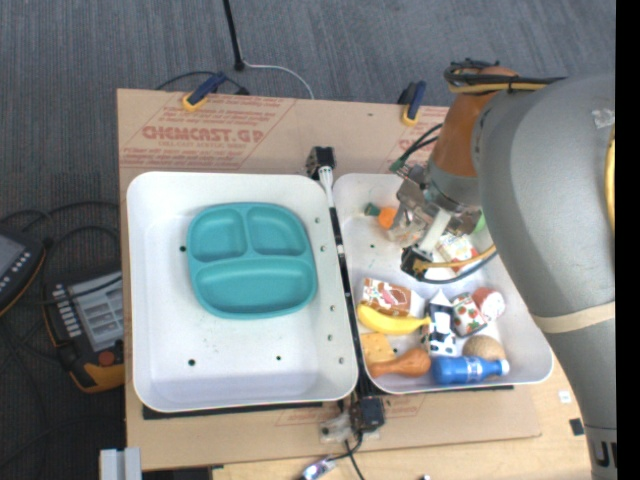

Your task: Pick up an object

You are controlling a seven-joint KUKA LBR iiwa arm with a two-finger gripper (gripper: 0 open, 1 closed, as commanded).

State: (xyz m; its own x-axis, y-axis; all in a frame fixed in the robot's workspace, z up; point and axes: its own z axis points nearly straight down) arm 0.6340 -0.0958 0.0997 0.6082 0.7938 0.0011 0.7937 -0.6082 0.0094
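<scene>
Our gripper hangs low over the far end of the right bin, reaching in from the right beneath the grey arm with its orange band. Whether it is apart or together, we cannot tell, and we see nothing clearly held in it.

Just left of the gripper lies a small orange piece, partly hidden. Nearer to us the toys crowd together: a printed packet, a yellow banana touching it, a brown drumstick-like piece, a black-and-white patterned block, a round tan item, and a blue bottle lying on its side at the near wall.

We judge these to be light, hollow plastic toys: stiff, smooth, a little slippery, not fragile. The banana looks the easiest to take, across its narrow middle; the bottle may roll, so its neck seems safer.

The left bin holds a teal divided plate, well apart from the gripper.
</scene>
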